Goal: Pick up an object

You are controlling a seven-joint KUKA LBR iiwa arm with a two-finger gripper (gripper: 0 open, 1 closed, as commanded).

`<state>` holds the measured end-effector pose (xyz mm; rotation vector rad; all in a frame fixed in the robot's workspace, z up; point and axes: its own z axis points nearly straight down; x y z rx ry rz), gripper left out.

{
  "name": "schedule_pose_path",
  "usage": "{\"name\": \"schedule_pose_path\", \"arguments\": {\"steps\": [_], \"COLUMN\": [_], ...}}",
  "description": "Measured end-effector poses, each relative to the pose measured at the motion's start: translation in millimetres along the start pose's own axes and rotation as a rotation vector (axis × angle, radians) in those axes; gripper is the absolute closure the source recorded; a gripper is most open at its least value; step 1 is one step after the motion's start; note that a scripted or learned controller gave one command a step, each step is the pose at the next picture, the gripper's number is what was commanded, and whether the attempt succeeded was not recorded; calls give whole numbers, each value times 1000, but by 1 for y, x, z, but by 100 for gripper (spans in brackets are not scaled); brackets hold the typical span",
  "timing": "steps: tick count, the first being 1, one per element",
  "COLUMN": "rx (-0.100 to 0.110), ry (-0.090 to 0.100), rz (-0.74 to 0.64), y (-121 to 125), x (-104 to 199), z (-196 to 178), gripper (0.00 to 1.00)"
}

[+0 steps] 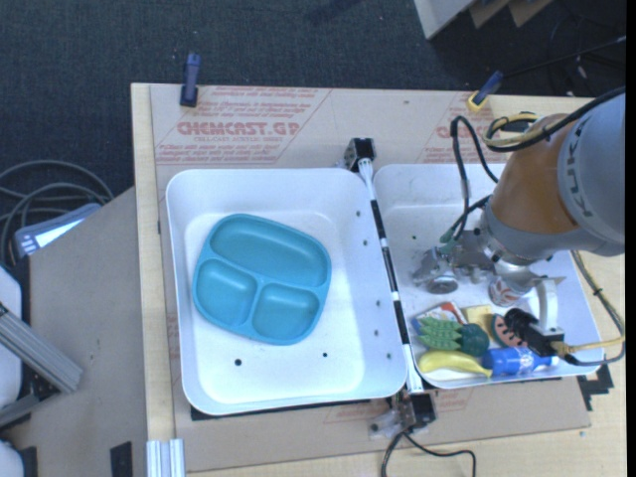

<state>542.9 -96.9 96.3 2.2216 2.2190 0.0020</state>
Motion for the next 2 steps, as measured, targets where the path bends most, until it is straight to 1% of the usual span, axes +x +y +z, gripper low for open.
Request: {"name": "schedule_pose_path", "arguments": {"steps": [1, 2], "rx": [-1, 0], "ry": [0, 1], "rz": [1, -3], "y": [0, 41], "x": [0, 53], "z": [-10, -89], "gripper": [100, 100]}}
